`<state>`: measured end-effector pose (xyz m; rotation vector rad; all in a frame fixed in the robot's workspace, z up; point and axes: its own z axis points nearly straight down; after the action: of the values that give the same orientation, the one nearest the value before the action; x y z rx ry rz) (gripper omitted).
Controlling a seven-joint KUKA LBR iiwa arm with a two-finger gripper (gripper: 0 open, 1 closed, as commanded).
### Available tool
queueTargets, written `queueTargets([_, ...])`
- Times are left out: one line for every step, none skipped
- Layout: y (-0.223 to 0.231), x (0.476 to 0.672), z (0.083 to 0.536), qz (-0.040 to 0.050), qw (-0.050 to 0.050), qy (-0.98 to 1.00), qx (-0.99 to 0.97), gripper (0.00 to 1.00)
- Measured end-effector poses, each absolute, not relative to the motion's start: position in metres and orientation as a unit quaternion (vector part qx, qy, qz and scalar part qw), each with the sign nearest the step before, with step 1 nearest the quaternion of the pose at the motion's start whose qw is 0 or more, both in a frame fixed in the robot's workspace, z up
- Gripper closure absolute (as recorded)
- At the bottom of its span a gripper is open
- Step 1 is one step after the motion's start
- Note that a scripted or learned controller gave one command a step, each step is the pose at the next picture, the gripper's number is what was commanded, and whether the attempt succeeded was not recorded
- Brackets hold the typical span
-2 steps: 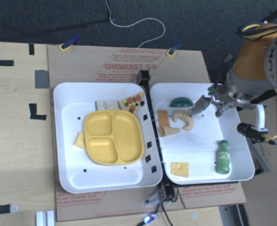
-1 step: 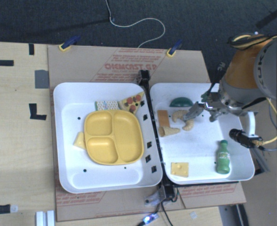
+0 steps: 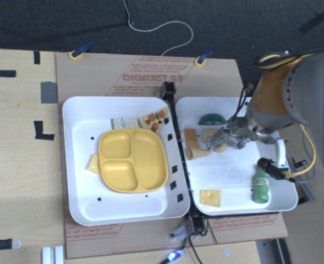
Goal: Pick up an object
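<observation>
My gripper [image 3: 218, 138] is low in the right bin [image 3: 236, 205], at its upper middle, reaching in from the right. It sits over a tan, bread-like piece [image 3: 210, 135], and I cannot tell whether they touch. Just above it lies a dark green domed object [image 3: 212, 118]. To its left a tan block [image 3: 191, 137] and a flat tan slice [image 3: 198, 152] lie near the bin's left wall. A yellow cheese-like square [image 3: 209, 198] rests near the front edge. A green bottle [image 3: 261, 187] lies in the front right corner.
The left bin [image 3: 76, 147] holds a yellow divided plate [image 3: 133, 159], with a pizza-like slice [image 3: 155, 119], a patterned card [image 3: 124, 123] and a pale yellow wedge [image 3: 92, 163] poking out around it. The arm's grey body and orange band [image 3: 272, 92] overhang the right bin's far right side.
</observation>
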<state>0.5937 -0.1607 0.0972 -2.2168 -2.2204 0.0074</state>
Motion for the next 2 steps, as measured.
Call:
queueTargets([-0.16,0.594,0.084,0.0011,0.0,-0.708,-0.706,0.0])
queueTargets([-0.16,0.594,0.095,0.0004,-0.001,-0.708,-0.706,1.0])
